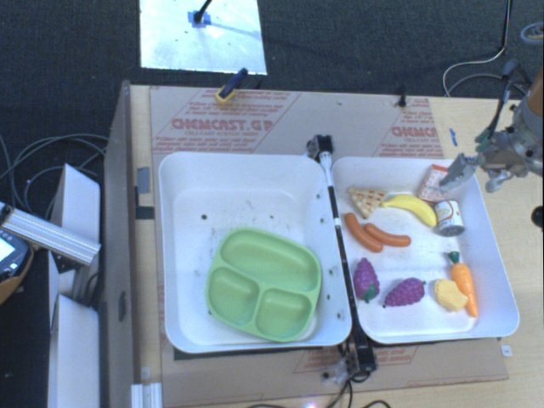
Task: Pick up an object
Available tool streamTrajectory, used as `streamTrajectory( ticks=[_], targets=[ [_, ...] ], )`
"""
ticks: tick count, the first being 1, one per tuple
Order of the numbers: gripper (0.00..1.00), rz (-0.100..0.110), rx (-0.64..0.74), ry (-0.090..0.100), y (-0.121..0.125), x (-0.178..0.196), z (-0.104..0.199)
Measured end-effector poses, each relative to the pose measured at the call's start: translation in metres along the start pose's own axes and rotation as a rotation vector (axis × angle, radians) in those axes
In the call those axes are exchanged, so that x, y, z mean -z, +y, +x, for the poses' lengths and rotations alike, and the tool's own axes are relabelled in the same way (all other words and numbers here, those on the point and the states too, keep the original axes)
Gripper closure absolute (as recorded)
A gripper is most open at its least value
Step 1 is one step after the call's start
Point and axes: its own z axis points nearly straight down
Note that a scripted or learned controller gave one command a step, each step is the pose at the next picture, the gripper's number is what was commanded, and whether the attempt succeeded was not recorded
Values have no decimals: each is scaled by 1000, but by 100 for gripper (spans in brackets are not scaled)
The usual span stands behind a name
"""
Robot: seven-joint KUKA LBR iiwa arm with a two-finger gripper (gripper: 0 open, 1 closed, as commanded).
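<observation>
Camera view looks down on a table (255, 113) with two white bins. The left bin (183, 228) carries a green tray (265, 284), tilted a little. The right bin (497, 300) has the toy food scattered loose, well apart enough that a claw could come down on one piece: pizza slice (368, 201), banana (411, 208), two sausages (376, 233), two grape bunches (384, 286), a carrot (463, 286), a yellow chunk (449, 294), a can (450, 218) and a small carton (433, 182).

The claw (463, 170) hangs over the bin's far right corner, just above the carton and near the can. I cannot tell its state; nothing visible is gripped in it.

The likely target, I'd guess, is the carton or the can. The can lies on its side, long axis running roughly toward the far right corner. The banana's long axis runs left to right.
</observation>
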Motion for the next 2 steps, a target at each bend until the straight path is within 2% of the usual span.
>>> streamTrajectory(
  ticks=[1,2],
  targets=[
    [0,3,1,2,68,-104,52],
    [0,3,-2,1,0,-146,74]
  ],
)
